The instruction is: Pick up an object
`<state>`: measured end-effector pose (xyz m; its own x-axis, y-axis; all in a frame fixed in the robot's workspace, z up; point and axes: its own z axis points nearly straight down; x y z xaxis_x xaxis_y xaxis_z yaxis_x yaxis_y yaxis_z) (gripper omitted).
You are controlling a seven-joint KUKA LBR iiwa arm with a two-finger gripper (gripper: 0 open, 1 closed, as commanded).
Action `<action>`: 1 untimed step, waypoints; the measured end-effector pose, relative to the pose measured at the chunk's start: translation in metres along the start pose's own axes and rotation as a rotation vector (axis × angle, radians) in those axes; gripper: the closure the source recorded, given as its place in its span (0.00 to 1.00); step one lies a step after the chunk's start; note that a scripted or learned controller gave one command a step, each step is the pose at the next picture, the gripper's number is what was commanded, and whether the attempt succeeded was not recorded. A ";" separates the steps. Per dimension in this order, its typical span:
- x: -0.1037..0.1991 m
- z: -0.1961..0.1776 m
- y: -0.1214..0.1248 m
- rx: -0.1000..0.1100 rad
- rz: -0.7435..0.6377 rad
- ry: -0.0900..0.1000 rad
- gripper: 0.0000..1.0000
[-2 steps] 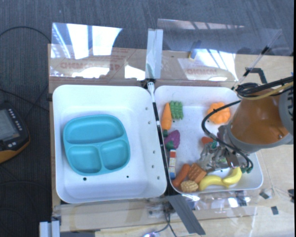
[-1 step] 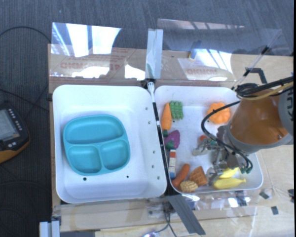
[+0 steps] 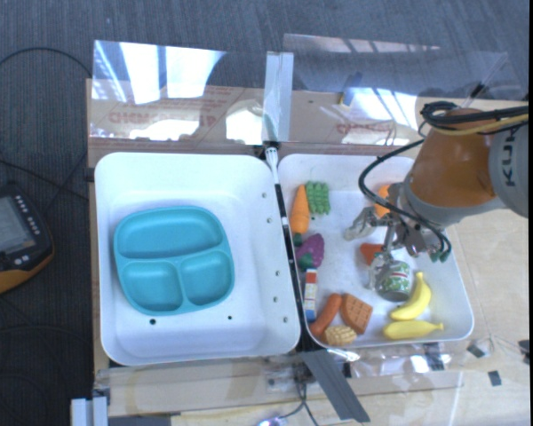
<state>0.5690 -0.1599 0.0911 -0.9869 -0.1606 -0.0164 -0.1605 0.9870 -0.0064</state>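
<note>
- Toy food lies scattered in the right bin (image 3: 462,327), one of two shallow white bins set side by side on the bench.
- Nearest the gripper (image 3: 396,242) is a small round item (image 3: 393,281), clear or glossy with green and white speckles inside; its exact kind is hard to tell.
- It lies in the right half of the right bin, just below the gripper's tip and touching or nearly touching it, with a banana (image 3: 414,301) against its lower right side.
- Whether the item sits between the fingers cannot be told, and the fingers' state cannot be told either; the dark metal parts blur together.
- Counted in the right bin: two yellow bananas, the second banana (image 3: 412,329) lying flat below the first; one orange carrot (image 3: 300,209) beside one green ridged piece (image 3: 317,197); one purple piece (image 3: 310,249); one small red piece (image 3: 371,253) left of the gripper; one brown waffle-like square (image 3: 356,312); one reddish sausage-like piece (image 3: 327,311); one yellow corn piece (image 3: 340,335); one thin white tube (image 3: 310,293) along the left wall.
- One teal divided tray (image 3: 173,258), with three compartments, lies in the left bin (image 3: 124,171).
- One grey arm with an orange band (image 3: 453,165) reaches in from the right, black cables looping around it.
</note>
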 end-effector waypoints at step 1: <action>0.025 -0.001 0.004 0.000 -0.032 -0.002 0.00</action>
